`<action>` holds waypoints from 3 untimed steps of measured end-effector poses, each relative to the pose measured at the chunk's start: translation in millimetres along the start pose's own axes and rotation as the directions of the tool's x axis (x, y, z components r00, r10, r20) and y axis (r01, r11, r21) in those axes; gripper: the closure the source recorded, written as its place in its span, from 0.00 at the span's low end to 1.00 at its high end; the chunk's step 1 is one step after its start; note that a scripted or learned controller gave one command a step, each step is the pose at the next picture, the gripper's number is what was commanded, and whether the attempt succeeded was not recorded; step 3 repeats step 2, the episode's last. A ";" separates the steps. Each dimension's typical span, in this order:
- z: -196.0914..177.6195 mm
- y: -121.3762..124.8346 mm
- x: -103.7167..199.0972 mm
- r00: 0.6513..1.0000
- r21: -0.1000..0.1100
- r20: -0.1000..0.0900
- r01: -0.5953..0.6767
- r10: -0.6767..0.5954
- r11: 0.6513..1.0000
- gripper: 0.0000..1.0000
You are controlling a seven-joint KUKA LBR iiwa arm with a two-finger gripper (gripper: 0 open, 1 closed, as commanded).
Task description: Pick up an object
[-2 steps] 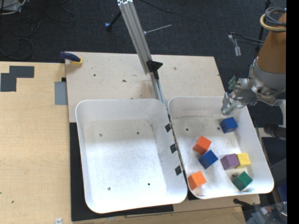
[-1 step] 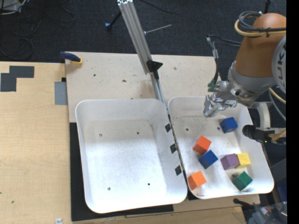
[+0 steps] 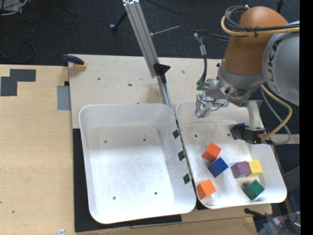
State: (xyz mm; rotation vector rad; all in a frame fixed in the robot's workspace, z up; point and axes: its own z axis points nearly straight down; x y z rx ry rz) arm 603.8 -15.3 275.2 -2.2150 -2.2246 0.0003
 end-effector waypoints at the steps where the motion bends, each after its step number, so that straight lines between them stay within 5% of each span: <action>1: 20.0 12.0 57.4 1.000 0.002 0.000 -0.001 0.001 1.000 1.00; 2: 24.8 29.0 98.3 1.000 0.000 0.001 -0.002 0.002 1.000 1.00; 3: 24.8 29.0 98.3 1.000 0.000 0.001 -0.002 0.002 1.000 1.00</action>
